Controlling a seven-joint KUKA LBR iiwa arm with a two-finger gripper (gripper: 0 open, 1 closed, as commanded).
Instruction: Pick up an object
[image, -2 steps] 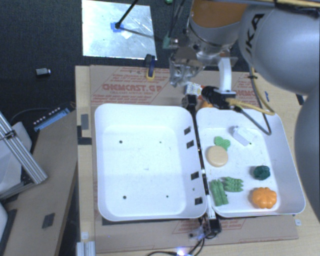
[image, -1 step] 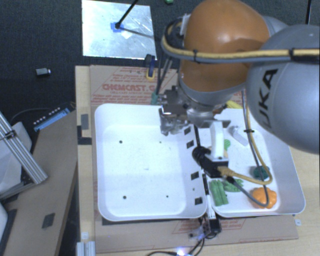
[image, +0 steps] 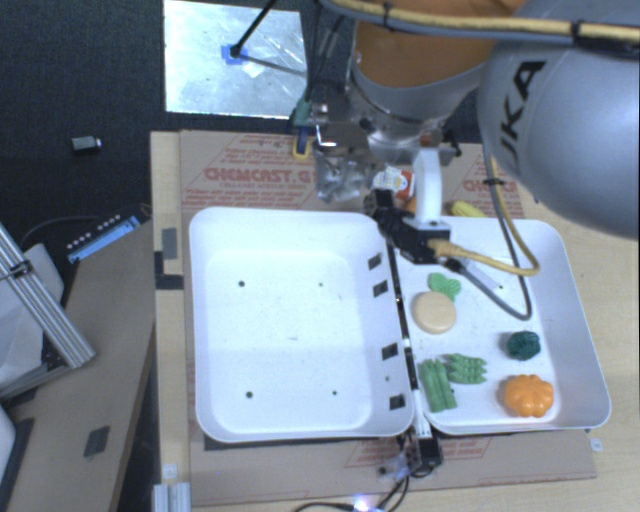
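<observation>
I am counting two white bins, the left bin (image: 280, 320) and the right bin (image: 570, 300), touching along a middle seam. I am taking the cream disc (image: 435, 314) as my mark. It is lying in the right bin near that seam, and the things I could pick are sitting around it.

One small green leafy piece (image: 445, 286) is touching the disc's far edge. One dark green broccoli floret (image: 522, 345) is sitting to the disc's right, well apart. One orange pumpkin (image: 527, 395) is resting on the disc's near side, also to its right. Two green pieces are lying on the near side of the disc: a long green pod (image: 436, 386) close to the seam, and a shorter green bundle (image: 466, 368) touching it on the right. With the disc, that is making six things in plain sight.

One yellow thing (image: 466, 210) is poking out at the far rim, beyond the disc. My arm is covering most of it, so I am not naming it. A small orange and white scrap (image: 397, 182) is showing farther off, too blurred to identify.

My pincer (image: 340, 180) is hanging beyond the disc and to its left, over the bins' far rim, blurred against the cardboard (image: 250, 170). I cannot tell whether it is wide or narrow, or holding anything.
</observation>
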